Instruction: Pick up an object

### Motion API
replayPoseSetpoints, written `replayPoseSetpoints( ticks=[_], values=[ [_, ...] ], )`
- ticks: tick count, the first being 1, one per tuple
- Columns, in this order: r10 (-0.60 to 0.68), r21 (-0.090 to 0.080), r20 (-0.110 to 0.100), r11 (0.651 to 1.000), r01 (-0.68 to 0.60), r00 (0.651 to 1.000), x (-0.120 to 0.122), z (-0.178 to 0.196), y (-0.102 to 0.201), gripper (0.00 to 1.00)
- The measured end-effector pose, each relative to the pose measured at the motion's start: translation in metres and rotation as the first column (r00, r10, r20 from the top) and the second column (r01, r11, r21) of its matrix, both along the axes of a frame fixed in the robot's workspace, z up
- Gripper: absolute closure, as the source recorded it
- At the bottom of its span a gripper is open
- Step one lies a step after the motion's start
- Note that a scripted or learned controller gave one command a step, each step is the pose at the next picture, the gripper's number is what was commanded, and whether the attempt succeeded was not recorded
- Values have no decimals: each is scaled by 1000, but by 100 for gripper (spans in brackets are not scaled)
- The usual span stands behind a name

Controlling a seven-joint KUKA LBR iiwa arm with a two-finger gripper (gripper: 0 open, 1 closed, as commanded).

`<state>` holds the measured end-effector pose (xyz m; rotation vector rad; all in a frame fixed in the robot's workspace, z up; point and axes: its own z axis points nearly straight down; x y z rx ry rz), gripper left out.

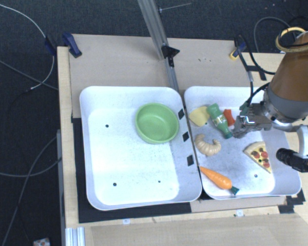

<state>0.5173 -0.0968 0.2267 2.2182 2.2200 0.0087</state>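
Note:
The right bin (215, 94) holds a yellow lemon-like piece (198, 116), a green bottle (218, 120) with a red label, a beige croissant-shaped piece (209, 146), a pizza slice (258, 155) and an orange carrot (216, 178). My gripper (239, 128) hangs low over the right bin, just to the right of the green bottle and close to its lower end. I cannot make out anything held between its fingers. The grey and orange arm (293, 81) comes in from the right.
A green bowl (156, 122) sits in the left bin (108, 188) near its upper right corner. A metal rod (155, 22) slants across the bench's far side. A black part (292, 159) of the arm overhangs the right bin's edge.

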Motion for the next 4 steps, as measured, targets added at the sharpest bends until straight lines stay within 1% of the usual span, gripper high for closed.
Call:
replayPoseSetpoints(
  ticks=[1, 2, 3, 4],
  values=[
    [0, -1, 0, 1000, 0, 1000, 1, 36, 0, 100],
    [5, -1, -4, 1000, -5, 1000, 21, 21, 49, 100],
    [5, 0, -5, 1000, -5, 1000, 41, 9, 105, 100],
    [5, 2, -5, 1000, -5, 1000, 49, 18, 156, 100]
  ],
)
